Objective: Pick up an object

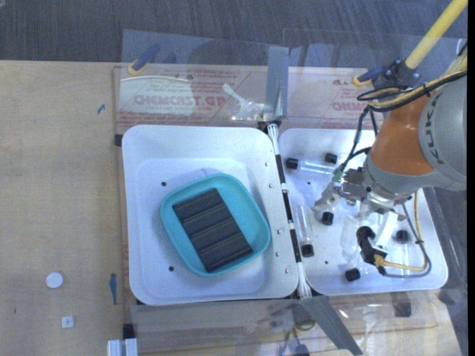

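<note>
A cap (351, 275) lies nearest, below the gripper (355, 197); a second cap (326, 216) sits just left of the gripper and looks the likeliest pick. The gripper hangs low in the right bin (434, 277), probably because the loose bits lie there, and whether it is open or clenched cannot be told. Well left of the gripper rests a teal tray (177, 232). Two more caps (329, 157) lie beyond the gripper.

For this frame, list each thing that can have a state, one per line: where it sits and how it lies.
Teal tray: in the left bin, flat, tilted askew.
Dark ridged block: lying in the teal tray.
Left bin: holds the tray.
Right bin: holds small black pieces and clear tubes.
Clear tube: lying flat near the right bin's back.
Gripper: low over the right bin; grip unclear.
</note>
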Tool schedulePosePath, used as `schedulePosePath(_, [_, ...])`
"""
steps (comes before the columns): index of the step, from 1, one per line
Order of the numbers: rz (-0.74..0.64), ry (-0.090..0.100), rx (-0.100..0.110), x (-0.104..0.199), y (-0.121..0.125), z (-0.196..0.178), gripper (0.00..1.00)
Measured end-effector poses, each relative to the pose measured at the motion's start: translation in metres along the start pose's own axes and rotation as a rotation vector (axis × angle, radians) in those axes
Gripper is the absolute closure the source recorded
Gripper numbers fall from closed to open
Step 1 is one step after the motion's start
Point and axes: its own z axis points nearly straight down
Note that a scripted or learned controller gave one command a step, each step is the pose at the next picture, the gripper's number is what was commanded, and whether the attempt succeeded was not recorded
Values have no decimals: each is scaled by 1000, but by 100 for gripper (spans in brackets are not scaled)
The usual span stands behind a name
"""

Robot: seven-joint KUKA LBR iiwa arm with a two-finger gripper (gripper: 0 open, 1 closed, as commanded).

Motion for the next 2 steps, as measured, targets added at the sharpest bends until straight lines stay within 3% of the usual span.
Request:
schedulePosePath(1, [6,10,-8,-47,43,1,0])
schedulePosePath(2, [-50,4,-3,-61,-38,2,0])
